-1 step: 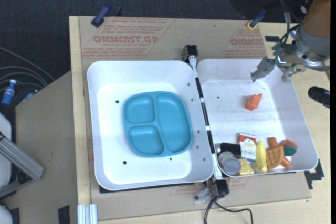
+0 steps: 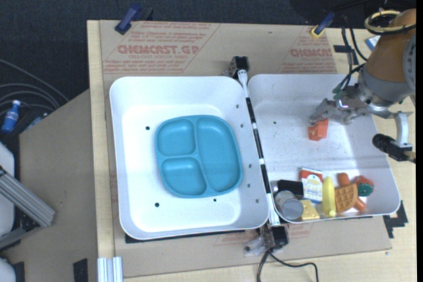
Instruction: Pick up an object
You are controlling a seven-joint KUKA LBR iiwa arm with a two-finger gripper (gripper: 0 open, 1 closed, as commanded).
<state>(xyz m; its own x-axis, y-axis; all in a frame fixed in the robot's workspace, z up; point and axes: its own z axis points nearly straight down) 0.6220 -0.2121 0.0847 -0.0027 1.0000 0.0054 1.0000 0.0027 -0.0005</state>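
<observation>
My gripper hangs over the upper middle of the right bin, at the end of the grey arm with the orange band that comes in from the right. A small orange-red block lies directly below and to the left of the gripper's tip, touching or nearly touching it; I cannot tell whether it is gripped. Along the right bin's near edge lies a cluster: a round metal can, a yellow bottle, a small red-and-white packet and orange toy food.
The left bin holds a blue divided plate at its centre. A black hinge strip runs between the two bins. Cables trail behind the arm at the upper right.
</observation>
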